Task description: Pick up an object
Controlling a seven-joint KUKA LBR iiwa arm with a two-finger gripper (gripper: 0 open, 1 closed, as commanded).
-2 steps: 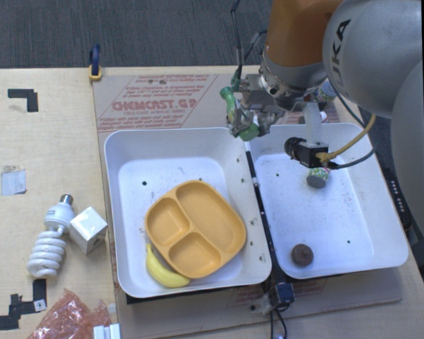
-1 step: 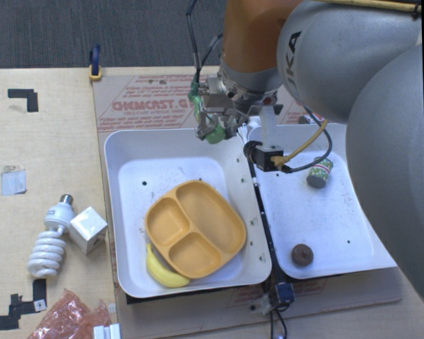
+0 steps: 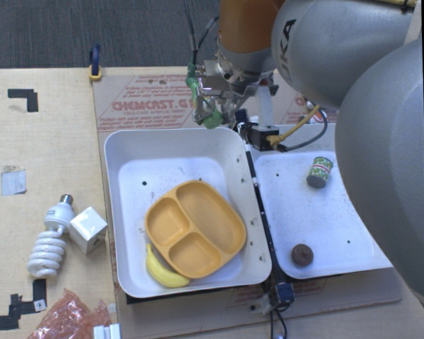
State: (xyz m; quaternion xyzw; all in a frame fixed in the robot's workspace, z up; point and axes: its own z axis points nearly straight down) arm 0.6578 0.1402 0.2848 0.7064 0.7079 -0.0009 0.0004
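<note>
- The gripper (image 3: 211, 106) hovers above the left bin's (image 3: 123, 203) far rim; whether its fingers are open or closed, I cannot tell.
- An orange divided plate (image 3: 194, 228) lies in the left bin, over a banana (image 3: 162, 270).
- A small can (image 3: 320, 172) and a brown round piece (image 3: 302, 254) lie in the right bin (image 3: 353, 244).

1. Gripper (image 3: 220, 102) is positioned above the far rim of the left bin (image 3: 123, 203), near the divide between the two bins.
2. Left bin lies below and nearer the camera than the gripper; right bin (image 3: 353, 244) lies to its right.
3. Divided plate (image 3: 194, 228) rests in the left bin, well apart from the gripper.
4. Banana (image 3: 162, 271) lies partly under the plate's near-left edge.
5. Small can (image 3: 320, 172) lies in the right bin, right of the gripper.
6. Round disc (image 3: 302, 254) lies in the right bin, near its front wall.
7. Light bulb (image 3: 49, 242) and cube (image 3: 88, 229) lie on the bench, left of the left bin, touching or nearly so.
8. Mesh bag (image 3: 61, 323) lies at the near-left bench corner.
</note>
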